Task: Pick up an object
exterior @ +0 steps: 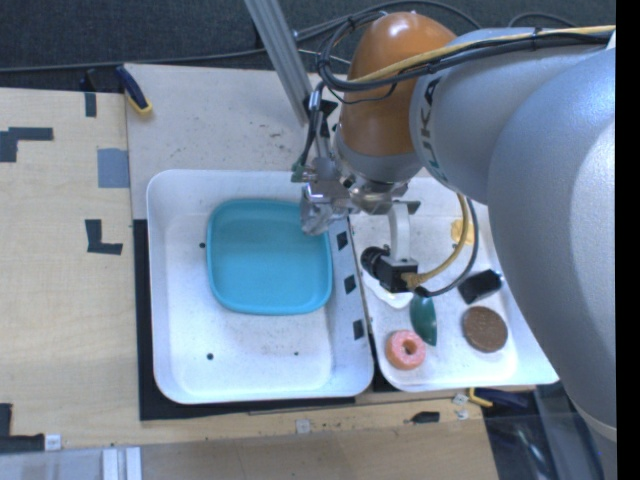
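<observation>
Teal plate point(268, 258) in the left bin point(170, 298), gripper point(318, 208) at its top-right edge, can't tell its state, pink donut point(406, 349) and brown disc point(485, 329) opposite, no readable writing

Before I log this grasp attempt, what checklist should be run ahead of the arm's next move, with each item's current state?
1. Gripper over a target: ok, at the blue plate's right upper edge.
2. Object held between fingers: cannot tell.
3. Plate flat in left bin: ok.
4. Pink donut, brown disc, green piece apart in right bin: ok.
5. Yellow cable clear of objects: cannot tell.
</observation>
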Motion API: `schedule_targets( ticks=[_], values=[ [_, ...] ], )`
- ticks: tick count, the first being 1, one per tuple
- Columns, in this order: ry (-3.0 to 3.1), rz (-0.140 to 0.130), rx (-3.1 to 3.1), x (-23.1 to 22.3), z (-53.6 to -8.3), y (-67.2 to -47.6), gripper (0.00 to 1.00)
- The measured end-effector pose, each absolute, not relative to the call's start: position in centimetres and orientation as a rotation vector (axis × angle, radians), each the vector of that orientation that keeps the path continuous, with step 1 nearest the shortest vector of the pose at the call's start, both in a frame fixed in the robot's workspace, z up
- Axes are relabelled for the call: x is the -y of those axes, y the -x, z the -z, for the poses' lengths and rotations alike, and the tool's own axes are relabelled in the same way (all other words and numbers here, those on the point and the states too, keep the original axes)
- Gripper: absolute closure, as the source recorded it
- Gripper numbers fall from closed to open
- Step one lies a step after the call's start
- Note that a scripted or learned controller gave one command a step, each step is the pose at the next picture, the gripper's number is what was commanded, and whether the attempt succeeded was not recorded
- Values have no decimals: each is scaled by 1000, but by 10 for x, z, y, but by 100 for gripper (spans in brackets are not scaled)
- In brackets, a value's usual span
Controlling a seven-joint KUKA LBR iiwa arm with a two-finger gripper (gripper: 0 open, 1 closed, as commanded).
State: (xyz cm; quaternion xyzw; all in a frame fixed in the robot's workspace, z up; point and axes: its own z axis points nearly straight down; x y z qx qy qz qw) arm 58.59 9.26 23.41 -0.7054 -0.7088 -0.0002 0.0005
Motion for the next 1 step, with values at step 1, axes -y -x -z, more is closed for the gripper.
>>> schedule_targets(
  ticks=[1],
  values=[
    [2221,0,2222,-90,-234,-586,0]
  ],
)
